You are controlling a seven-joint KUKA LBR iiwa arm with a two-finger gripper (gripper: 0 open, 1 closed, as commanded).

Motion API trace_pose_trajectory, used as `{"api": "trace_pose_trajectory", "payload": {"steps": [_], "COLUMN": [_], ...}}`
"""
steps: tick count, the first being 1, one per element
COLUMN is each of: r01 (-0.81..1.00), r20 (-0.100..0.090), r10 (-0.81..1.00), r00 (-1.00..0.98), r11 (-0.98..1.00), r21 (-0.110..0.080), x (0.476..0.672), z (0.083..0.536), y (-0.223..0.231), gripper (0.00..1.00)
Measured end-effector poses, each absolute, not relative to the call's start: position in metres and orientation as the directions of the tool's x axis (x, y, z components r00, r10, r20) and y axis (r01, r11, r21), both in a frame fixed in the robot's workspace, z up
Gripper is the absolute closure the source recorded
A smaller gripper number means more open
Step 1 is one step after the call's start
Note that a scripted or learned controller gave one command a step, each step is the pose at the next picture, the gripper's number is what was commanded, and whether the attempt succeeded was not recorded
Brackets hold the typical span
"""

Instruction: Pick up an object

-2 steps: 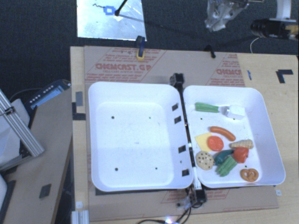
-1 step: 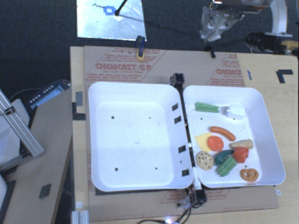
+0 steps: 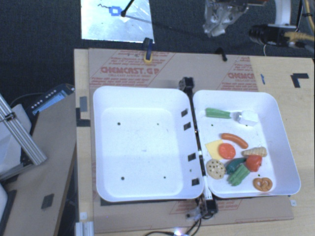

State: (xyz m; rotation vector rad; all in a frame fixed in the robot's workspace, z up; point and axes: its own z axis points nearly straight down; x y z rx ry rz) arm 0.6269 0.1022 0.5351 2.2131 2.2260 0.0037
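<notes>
- The things to pick from lie in the right bin (image 3: pixel 283 132), all in its nearer half and middle: a green stalk (image 3: pixel 217 113) with a white piece (image 3: pixel 247 117) just beside its right end, an orange sausage (image 3: pixel 234 140) below them, a yellow slice (image 3: pixel 213 147) touching a red round (image 3: pixel 227 151), a cookie (image 3: pixel 215 168), a dark green piece (image 3: pixel 237 173), a red piece (image 3: pixel 253 163), a pale cone (image 3: pixel 254 152) and a pretzel (image 3: pixel 262 184).
- The cluster by the near right corner is tightly packed; the dark green piece, red piece and cone overlap, so their exact shapes are hard to make out.
- The left bin (image 3: pixel 106 132) sits beside it, joined along the middle edge by black clips (image 3: pixel 186 126).
- The pincer (image 3: pixel 220 19) hangs at the top of the view, well apart from the toys and beyond the far edge of the counter (image 3: pixel 275 73). It is blurred and pale, and the arm above it is cut off by the frame; I cannot tell how it is set, and nothing is seen in it.
</notes>
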Motion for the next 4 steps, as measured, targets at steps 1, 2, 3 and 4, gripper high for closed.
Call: {"api": "trace_pose_trajectory", "payload": {"steps": [1, 2, 3, 4], "r01": [1.0, 1.0, 1.0, 1.0], "r20": [0.001, 0.001, 0.002, 0.002], "r10": [1.0, 1.0, 1.0, 1.0], "r00": [-0.007, -0.007, -0.007, -0.008], "r11": [0.007, 0.007, 0.007, 0.008], "r21": [0.002, 0.001, 0.001, 0.0], "x": [0.606, 0.586, 0.562, 0.521], "z": [0.535, 0.535, 0.535, 0.535], "y": [0.127, 0.151, 0.183, 0.209], "gripper": [1.0, 1.0, 1.0, 1.0]}}
